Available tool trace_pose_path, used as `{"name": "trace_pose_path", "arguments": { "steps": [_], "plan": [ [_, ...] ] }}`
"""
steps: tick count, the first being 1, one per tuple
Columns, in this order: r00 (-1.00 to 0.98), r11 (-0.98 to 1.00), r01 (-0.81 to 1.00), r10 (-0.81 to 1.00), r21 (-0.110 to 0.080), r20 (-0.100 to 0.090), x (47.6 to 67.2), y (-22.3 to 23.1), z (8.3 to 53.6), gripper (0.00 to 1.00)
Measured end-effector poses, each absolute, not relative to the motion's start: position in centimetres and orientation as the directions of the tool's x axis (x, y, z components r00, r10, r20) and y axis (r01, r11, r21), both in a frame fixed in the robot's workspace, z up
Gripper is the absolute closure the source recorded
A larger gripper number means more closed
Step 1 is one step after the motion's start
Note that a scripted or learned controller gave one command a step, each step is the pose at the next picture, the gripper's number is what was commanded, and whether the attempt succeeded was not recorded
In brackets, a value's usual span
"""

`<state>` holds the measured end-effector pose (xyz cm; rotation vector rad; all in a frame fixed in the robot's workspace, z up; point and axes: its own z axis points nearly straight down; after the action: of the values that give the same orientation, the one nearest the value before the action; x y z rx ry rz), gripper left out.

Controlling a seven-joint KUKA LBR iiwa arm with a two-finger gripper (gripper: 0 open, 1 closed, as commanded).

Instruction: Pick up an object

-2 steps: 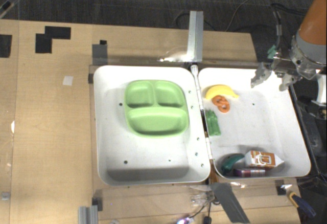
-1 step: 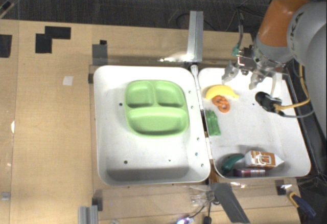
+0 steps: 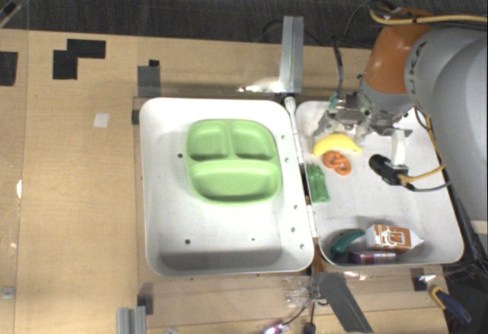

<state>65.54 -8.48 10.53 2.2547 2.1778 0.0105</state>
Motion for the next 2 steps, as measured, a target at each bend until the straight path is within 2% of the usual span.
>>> {"name": "trace_pose_path", "arguments": {
  "steps": [1, 2],
  "plan": [
    [0.117, -0.117, 0.992, 0.993, 0.037, 0.001, 61.2, -9.2, 10.0, 0.0],
    [0.189, -0.189, 0.982, 0.982, 0.001, 0.001, 57.1, -8.3, 13.0, 0.0]
  ]
}}
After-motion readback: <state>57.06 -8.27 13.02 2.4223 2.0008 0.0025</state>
